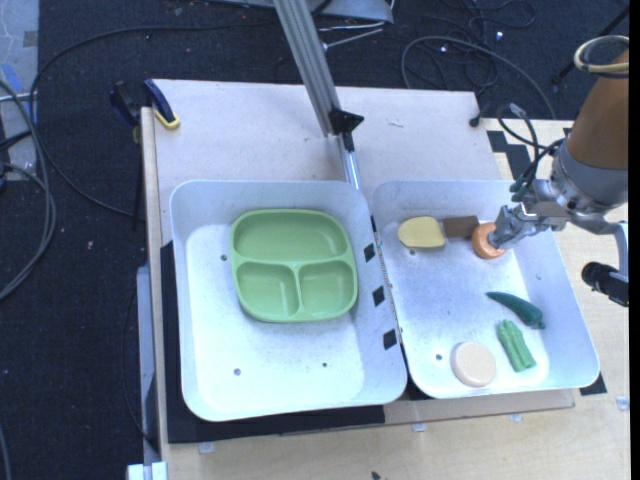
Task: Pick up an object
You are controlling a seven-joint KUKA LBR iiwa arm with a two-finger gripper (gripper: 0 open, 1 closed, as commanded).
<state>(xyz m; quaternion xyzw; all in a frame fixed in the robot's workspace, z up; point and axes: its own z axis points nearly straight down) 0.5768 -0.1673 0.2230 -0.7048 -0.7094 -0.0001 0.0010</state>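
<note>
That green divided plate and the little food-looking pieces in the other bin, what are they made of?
The green plate looks like moulded plastic: one even colour, soft sheen, rounded compartment walls. The yellow piece, cream round piece and green ribbed piece look like matte plastic or rubber toy food, though the view leaves that open. Both bins seem thin white plastic.

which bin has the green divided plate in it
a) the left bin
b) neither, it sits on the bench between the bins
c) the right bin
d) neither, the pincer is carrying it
a: the green divided plate lies flat inside the left bin, while the pincer is over the right bin near a small orange object.
</note>
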